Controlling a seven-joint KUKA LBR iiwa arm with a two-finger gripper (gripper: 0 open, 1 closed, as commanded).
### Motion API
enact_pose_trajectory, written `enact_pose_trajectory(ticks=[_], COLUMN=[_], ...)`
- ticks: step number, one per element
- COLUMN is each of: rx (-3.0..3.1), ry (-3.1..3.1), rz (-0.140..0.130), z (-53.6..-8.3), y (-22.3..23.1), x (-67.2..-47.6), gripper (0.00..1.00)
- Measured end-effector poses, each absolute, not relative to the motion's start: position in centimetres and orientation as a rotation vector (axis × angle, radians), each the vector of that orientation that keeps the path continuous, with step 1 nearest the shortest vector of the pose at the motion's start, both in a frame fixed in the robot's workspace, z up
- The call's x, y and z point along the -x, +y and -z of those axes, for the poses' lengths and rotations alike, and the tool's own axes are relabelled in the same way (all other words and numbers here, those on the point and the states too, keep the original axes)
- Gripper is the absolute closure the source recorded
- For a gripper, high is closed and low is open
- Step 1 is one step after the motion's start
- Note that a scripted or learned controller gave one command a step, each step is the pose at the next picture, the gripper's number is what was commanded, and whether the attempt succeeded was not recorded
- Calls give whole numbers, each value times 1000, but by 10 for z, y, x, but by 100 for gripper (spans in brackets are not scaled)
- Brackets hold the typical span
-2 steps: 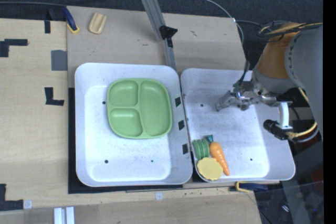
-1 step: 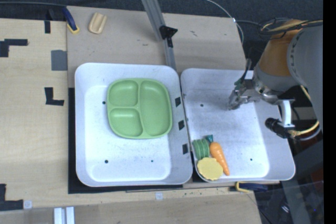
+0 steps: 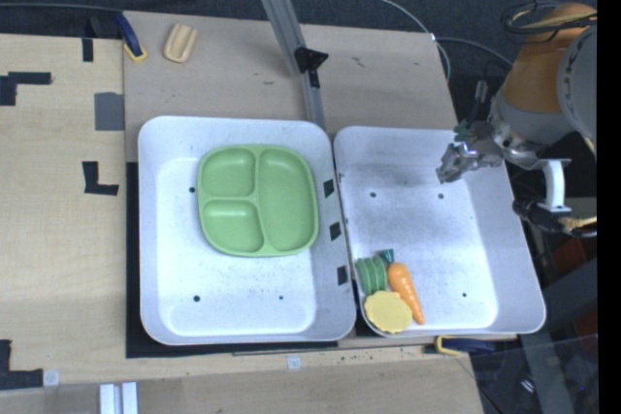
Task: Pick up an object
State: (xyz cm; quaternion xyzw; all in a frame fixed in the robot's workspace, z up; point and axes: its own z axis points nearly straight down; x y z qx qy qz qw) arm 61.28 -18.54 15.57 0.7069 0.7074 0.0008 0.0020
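Note:
In the right bin (image 3: 485, 238), three small toy foods lie at the near-left corner: an orange carrot (image 3: 405, 291), a green ribbed piece (image 3: 371, 272) and a yellow round piece (image 3: 388, 312). My gripper (image 3: 453, 166) hangs over the bin's far right part, well away from those items, pointing down and to the left. I see nothing between its fingers.
The left bin (image 3: 165, 238) holds a green divided plate (image 3: 259, 199). A grey pole (image 3: 281, 10) slants across the bench behind the bins. A small tan block (image 3: 179, 43) and a blue-yellow clip (image 3: 131, 37) lie on the bench at far left.

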Motion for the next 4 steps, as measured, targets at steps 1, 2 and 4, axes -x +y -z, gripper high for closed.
enact_pose_trajectory(ticks=[1,2,4], rx=[-2216,-2216,-2216], ry=[2220,2220,2228], rz=[-4,-4,0], z=[-217,-267,-262], y=[-188,-188,-95], x=[-621,-622,-602], gripper=[100,100,100])
